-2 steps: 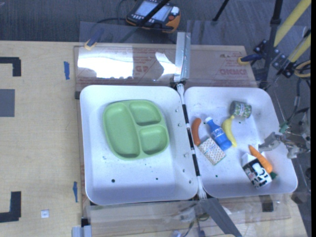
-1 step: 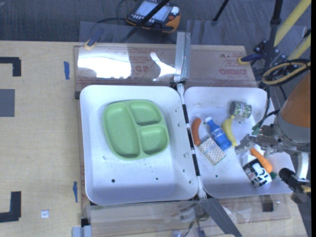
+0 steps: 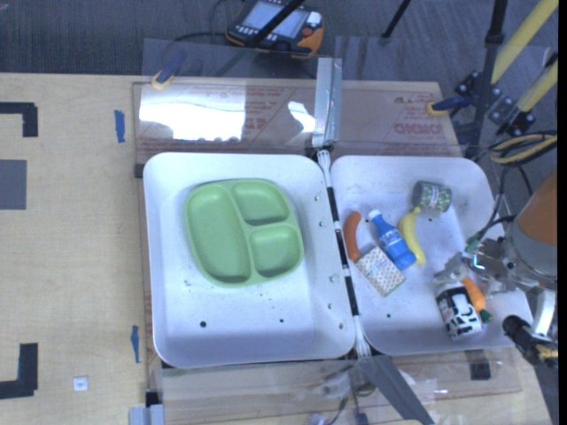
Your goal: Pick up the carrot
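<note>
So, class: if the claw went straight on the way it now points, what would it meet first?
The claw points down into the right bin, so it would likely meet the small orange carrot first, beside the black-and-white can. Depth is hard to judge from this view.

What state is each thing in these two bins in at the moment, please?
green divided plate: flat in the left bin, nothing on it.
blue bottle: lying on its side, cap on.
banana: lying beside the bottle.
sausage: lying by the divider.
black-and-white can: lying tipped.
carrot: against the can, under the pincer.
</note>
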